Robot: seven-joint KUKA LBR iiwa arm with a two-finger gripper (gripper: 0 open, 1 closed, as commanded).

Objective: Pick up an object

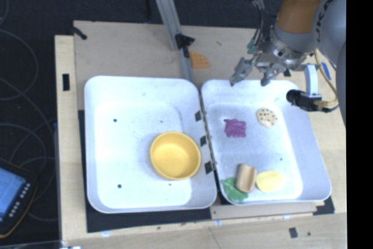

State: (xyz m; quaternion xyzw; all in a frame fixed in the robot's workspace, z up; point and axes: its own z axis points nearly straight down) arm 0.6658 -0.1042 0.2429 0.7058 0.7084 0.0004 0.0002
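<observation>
arm [309, 3] reaches in, jaws [252, 74] spread above right bin [303, 143].

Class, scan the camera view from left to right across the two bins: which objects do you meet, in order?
Yellow bowl → purple piece → tan cylinder → speckled cookie-like piece. The green piece and the yellow lump overlap these in the order, so I leave them out.

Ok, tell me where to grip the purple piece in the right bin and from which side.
Judging from this view, grip the purple piece across its narrower width, coming straight down. It lies flat and alone on the right bin's floor, so the open gripper has room either side.
</observation>
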